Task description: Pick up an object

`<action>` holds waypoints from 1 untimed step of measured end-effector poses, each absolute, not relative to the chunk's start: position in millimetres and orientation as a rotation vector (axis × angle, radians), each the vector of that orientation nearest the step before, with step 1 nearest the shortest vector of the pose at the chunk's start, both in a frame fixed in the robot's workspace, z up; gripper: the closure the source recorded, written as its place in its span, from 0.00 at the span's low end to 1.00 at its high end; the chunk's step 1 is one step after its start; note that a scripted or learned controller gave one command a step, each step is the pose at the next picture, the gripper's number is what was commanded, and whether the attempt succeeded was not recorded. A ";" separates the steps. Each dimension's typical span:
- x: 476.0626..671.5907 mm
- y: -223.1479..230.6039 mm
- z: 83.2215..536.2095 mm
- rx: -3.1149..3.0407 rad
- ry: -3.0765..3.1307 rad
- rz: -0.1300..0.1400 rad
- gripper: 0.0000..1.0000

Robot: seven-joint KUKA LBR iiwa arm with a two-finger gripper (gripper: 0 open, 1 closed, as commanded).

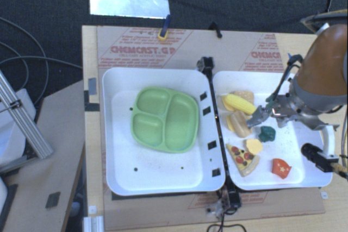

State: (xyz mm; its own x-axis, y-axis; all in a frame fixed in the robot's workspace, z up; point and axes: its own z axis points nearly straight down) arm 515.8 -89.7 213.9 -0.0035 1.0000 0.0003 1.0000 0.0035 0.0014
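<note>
The right bin holds several toy foods. A yellow corn cob lies on a tan bread piece near the bin's left wall. Further in are a dark green lump, a yellow wedge, a pizza slice and a red piece. My gripper reaches in from the right and hangs low just right of the corn and bread, above-left of the green lump. Nothing shows held in it.
The left bin carries a green divided plate. A black divider runs between the bins. The arm's orange band and grey wrist cover the right bin's far right side. Cables and a metal frame lie off the bench to the left.
</note>
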 end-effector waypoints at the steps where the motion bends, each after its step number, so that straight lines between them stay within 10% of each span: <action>1: 483.5 -84.1 103.8 2.228 2.228 -0.008 0.00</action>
